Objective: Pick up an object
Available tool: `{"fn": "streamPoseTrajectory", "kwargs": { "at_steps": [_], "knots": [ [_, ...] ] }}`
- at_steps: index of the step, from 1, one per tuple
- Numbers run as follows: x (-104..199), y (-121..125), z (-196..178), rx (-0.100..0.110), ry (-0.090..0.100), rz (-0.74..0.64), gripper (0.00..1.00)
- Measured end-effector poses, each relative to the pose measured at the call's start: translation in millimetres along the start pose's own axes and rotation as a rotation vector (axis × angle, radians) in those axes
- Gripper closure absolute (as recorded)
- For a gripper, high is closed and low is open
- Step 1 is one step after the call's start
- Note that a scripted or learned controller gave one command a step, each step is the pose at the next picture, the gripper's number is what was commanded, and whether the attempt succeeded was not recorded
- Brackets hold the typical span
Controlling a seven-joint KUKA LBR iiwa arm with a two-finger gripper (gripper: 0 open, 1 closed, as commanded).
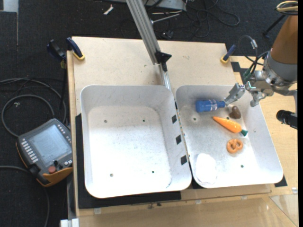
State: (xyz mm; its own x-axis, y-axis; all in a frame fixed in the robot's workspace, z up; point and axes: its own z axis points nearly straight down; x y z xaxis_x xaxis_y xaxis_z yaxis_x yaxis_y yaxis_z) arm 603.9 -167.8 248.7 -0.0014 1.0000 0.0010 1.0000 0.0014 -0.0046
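Note:
In the right bin lie a blue bottle, a small brown lump, an orange carrot with a green tip, an orange pretzel-like ring and a white round object. My gripper hangs above the bin's far right part, just right of the blue bottle and above the brown lump. Its two fingers stand apart, with one fingertip near the bottle's end. Nothing is between them.
The left bin sits beside the right one. A slanted metal rail runs from the top down to the bins' divide. Clamps sit at the bench's far corners. A teach pendant lies on the floor at left.

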Motion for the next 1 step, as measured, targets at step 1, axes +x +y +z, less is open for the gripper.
{"fn": "streamPoseTrajectory", "kwargs": {
  "at_steps": [1],
  "knots": [
    [0.2,0.4,-2.4,-0.004,-0.001,-0.001,0.00]
  ]
}}
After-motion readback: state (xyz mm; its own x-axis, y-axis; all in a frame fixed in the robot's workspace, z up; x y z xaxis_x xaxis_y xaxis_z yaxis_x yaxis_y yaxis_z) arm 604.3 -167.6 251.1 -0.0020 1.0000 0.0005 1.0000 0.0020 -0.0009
